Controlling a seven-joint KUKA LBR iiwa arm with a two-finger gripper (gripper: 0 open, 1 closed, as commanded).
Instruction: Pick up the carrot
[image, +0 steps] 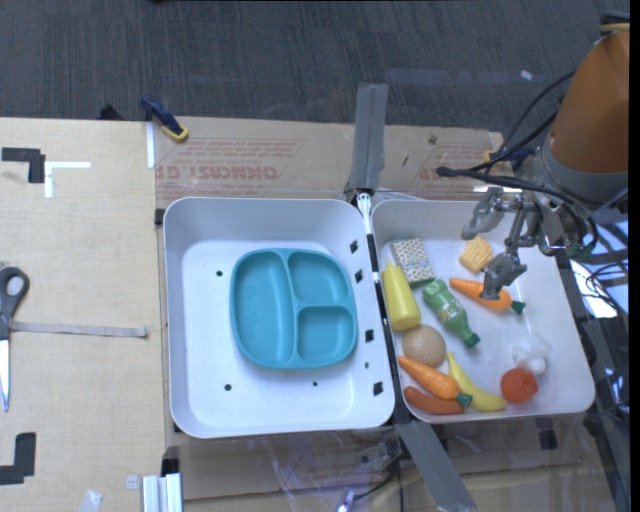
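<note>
Gripper (497, 277) is down in the right bin (570, 395), at the bin's 1 o'clock area, fingertips right over the upper carrot (478, 294). Cannot tell the finger state; the tips blur into the carrot's orange body and no gap reads clearly. Can't confirm contact or a grasp either.

That carrot lies roughly flat, tip toward 9 o'clock, green stub end toward 4 o'clock. A second carrot (430, 377) sits near the bin's 7 o'clock, angled, well apart from the gripper.

Around the gripper:
- yellow cracker-like piece (476, 253) at 11 o'clock of it, just beside
- green bottle (449, 312) at 8 o'clock, near the carrot's tip
- speckled sponge block (412, 260) further out at 9 o'clock
- yellow bottle (399, 297) against the bin's left wall
- tan round potato-like item (424, 346) below the green bottle, touching the second carrot's top
- banana (472, 389) and a red sausage-shaped piece (432, 403) along the bottom edge
- tomato (519, 385) at 5 o'clock of the bin, a white lumpy item (530, 353) just above it

Left bin (190, 330) holds a teal divided plate (295, 307), centred. Arm's orange band (598, 100) is at frame 2 o'clock. Scissors (8, 320) lie on the bench at far 9 o'clock.
</note>
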